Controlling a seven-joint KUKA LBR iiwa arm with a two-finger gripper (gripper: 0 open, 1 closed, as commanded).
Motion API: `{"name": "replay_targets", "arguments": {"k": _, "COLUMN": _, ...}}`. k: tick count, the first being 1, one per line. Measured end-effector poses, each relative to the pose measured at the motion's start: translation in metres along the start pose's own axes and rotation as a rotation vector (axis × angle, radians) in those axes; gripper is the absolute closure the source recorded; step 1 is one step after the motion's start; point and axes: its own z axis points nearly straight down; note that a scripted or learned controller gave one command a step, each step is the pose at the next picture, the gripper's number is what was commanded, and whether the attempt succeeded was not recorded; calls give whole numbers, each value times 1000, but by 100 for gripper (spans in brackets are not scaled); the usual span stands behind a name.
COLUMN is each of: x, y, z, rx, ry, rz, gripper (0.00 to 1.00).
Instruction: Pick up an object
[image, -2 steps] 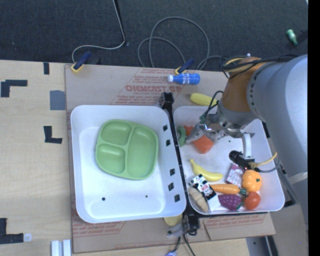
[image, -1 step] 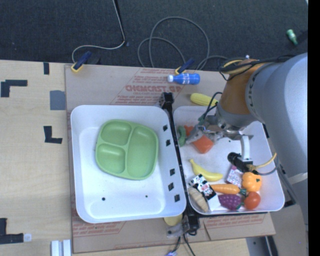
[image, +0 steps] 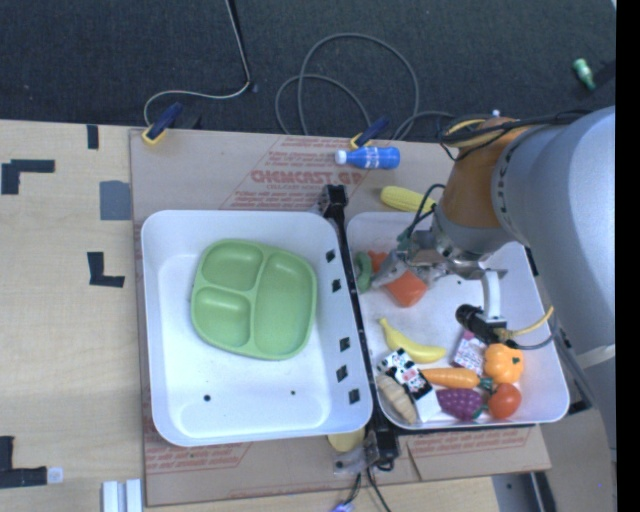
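Note:
The right bin (image: 548, 385) holds several toy foods. An orange-red block (image: 406, 290) lies near its upper left, beside a small green and red piece (image: 367, 268). A yellow banana (image: 412, 343), a black-and-white cow toy (image: 403, 370), a carrot (image: 452, 379), purple grapes (image: 459, 403), a tomato (image: 505, 401) and an orange pepper (image: 503, 363) lie along the front. My gripper (image: 408, 262) hangs low over the bin's upper left, just above the orange-red block. The wrist hides how it meets the block.
The left bin (image: 165, 400) holds a green divided plate (image: 253, 298). Behind the bins lie a blue bottle (image: 368, 157) and another yellow banana (image: 404, 198). Cables loop at the back. The arm's grey body covers the right bin's upper right.

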Motion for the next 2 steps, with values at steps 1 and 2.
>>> {"name": "replay_targets", "arguments": {"k": 1, "x": -1, "y": 3, "z": 0, "rx": 8, "ry": 2, "rz": -1, "gripper": 0}}
{"name": "replay_targets", "arguments": {"k": 2, "x": 0, "y": 6, "z": 0, "rx": 13, "ry": -2, "rz": -1, "gripper": 0}}
